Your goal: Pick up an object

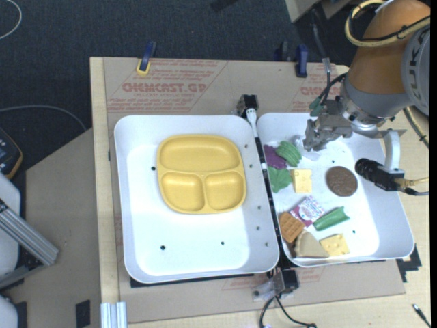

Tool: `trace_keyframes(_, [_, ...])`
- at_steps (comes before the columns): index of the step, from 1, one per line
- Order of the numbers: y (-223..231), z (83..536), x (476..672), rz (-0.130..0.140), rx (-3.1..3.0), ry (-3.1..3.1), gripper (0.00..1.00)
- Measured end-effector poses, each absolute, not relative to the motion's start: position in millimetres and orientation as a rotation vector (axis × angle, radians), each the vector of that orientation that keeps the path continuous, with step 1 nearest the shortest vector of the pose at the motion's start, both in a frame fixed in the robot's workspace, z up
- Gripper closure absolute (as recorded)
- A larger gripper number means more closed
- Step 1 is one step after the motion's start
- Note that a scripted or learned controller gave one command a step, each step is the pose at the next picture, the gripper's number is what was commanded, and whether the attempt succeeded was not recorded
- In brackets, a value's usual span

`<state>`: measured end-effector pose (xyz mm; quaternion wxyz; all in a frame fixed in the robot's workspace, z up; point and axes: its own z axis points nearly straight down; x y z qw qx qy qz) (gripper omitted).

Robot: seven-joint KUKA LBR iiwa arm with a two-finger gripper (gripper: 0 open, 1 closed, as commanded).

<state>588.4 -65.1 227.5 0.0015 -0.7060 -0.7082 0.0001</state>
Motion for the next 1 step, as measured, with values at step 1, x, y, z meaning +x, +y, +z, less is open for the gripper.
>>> trace_keyframes(1, [-73.7,227.6,591.7,-0.001,-2.222,-2.222,1.0])
